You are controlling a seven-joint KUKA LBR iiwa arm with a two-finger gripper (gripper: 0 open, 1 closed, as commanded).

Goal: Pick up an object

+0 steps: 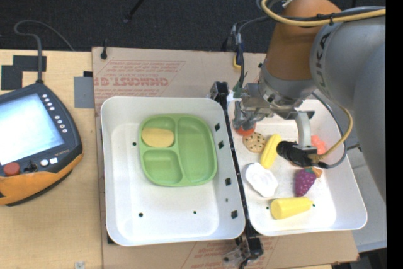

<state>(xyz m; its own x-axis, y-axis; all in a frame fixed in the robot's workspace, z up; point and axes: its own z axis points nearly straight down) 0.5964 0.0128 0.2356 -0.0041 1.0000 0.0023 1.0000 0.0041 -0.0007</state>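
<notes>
My gripper [247, 121] hangs low over the far left corner of the right bin [343, 198]. Just below it lies a small red-orange piece [244, 130], and I cannot see whether the gripper touches it. Beside that are a round speckled cracker [253, 142] and a yellow banana-like piece [270, 151]. Nearer the front lie a white lump [261, 179], a purple bunch of grapes [304, 182] and a yellow cylinder [290, 207]. An orange piece [319, 146] sits to the right.
In the left bin [119, 198] sits a green compartment tray [189, 160] with a yellow oval [157, 137] in its far left compartment. An orange-edged control tablet [31, 135] rests on the bench at the left. The divider [230, 160] runs between the bins.
</notes>
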